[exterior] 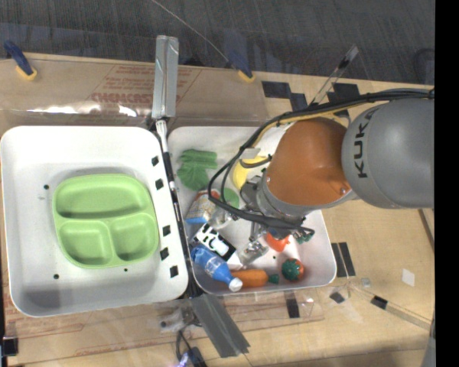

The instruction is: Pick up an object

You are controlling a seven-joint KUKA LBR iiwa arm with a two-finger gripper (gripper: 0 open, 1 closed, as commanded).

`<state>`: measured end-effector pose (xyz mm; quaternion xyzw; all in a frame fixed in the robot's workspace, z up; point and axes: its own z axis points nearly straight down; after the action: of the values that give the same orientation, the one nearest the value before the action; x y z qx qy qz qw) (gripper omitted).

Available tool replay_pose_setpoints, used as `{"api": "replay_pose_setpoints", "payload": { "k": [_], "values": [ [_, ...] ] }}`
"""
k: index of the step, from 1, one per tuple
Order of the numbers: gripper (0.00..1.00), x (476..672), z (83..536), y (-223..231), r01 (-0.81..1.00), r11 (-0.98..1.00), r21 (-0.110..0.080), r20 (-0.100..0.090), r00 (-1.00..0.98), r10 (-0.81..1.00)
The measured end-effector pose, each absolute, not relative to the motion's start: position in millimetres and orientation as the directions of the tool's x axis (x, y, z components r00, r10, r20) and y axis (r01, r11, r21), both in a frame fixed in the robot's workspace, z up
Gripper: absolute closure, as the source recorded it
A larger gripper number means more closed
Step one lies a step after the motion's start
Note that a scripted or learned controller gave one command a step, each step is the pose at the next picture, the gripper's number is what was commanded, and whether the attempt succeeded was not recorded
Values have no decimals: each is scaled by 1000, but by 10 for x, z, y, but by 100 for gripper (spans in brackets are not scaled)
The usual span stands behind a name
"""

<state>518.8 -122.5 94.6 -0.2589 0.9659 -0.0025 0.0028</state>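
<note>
My gripper hangs low over the middle of the right bin, under the orange wrist band. Its two silver fingers stand apart, so it is open, and nothing shows between them. Just below and left of it lies a black and white object. A blue bottle and an orange carrot lie along the bin's near wall. A green ball and a red and white piece sit to the gripper's right. A green leafy toy and a yellow object, partly hidden by the arm, lie farther back.
The left bin holds a light green divided tray. A ridge separates the two bins. Black cables loop over the arm above the right bin's back edge. The wooden bench runs around the bins.
</note>
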Motion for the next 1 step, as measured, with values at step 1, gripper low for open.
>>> {"api": "replay_pose_setpoints", "payload": {
  "k": [1],
  "values": [
    [0,5567,981,-1078,-429,903,-22,-2,-903,-429]
  ]
}}
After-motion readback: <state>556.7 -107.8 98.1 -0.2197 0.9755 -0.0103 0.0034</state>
